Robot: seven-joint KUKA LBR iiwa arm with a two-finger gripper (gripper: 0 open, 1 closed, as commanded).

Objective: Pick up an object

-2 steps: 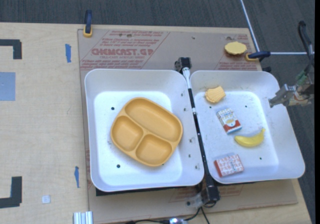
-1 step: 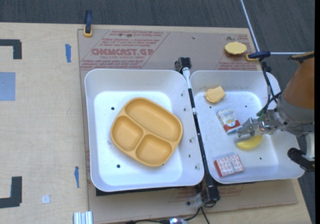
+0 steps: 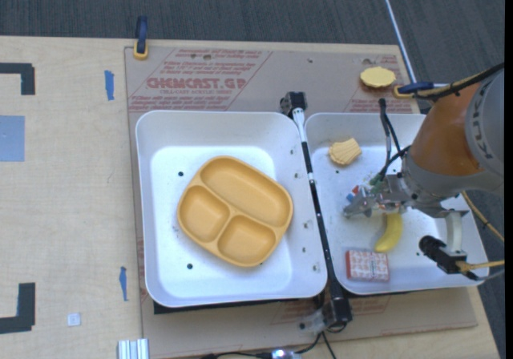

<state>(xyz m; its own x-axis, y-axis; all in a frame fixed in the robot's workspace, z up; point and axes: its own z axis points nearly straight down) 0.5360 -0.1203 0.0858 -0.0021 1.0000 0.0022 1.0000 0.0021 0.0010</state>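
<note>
In the right bin (image 3: 449, 276) lie a yellow banana (image 3: 390, 235), a pale yellow ridged chip-like piece (image 3: 345, 151) and a small pink-and-white packet (image 3: 367, 264). My gripper (image 3: 359, 201) hangs low over the middle of this bin. It is just left of and above the banana's upper end, below the ridged piece and above the packet. I see nothing held in it. The grey wrist with its orange band (image 3: 446, 141) hides the bin's right part.
The left bin (image 3: 152, 189) holds a yellow three-compartment plate (image 3: 234, 211). A round yellow disc (image 3: 377, 77) lies on the cardboard behind the right bin. A black divider rail (image 3: 313, 189) runs between the bins.
</note>
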